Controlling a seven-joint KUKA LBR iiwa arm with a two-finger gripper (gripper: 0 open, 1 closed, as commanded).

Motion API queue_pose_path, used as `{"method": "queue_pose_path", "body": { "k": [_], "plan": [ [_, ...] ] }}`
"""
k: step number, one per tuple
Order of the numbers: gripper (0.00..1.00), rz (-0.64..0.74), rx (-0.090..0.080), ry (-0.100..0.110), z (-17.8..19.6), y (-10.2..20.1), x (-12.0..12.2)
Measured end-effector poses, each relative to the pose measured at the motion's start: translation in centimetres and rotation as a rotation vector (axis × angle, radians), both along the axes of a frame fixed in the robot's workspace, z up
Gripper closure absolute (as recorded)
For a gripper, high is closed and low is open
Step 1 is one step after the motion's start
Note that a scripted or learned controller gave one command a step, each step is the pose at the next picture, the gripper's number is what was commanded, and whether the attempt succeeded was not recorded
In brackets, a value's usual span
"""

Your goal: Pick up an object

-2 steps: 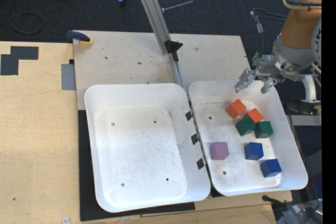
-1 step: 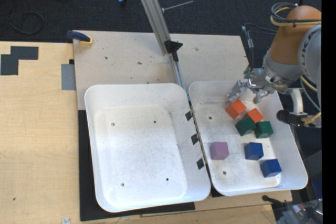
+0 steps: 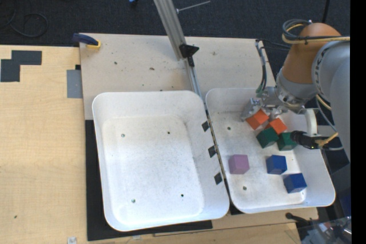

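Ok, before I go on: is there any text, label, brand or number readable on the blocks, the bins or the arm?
None can be read.
Blocks: the orange block, the purple block and the blue block show plain faces.
Right bin and left bin: plain white with small dark specks, no writing.
Arm: no legible marking at this size.
Gripper: too small to tell.

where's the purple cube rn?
In the camera view, the purple cube lies in the right bin, toward its left side, apart from the others; its nearest neighbour is a blue cube to its right.
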State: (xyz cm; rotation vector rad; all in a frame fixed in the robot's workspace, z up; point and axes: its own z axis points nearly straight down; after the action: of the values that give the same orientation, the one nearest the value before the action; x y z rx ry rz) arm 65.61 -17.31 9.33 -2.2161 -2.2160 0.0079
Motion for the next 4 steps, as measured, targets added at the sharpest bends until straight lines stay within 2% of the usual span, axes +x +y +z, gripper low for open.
{"method": "queue_pose_path", "body": {
  "k": [1, 3, 4],
  "plan": [
    [1.0, -0.001, -0.001, -0.005, 1.3, 0.0, 0.2],
    [1.0, 0.002, -0.002, -0.012, 12.4, 1.7, 1.0],
    [1.0, 0.003, -0.002, -0.009, 13.9, 1.6, 1.0]
  ]
}}
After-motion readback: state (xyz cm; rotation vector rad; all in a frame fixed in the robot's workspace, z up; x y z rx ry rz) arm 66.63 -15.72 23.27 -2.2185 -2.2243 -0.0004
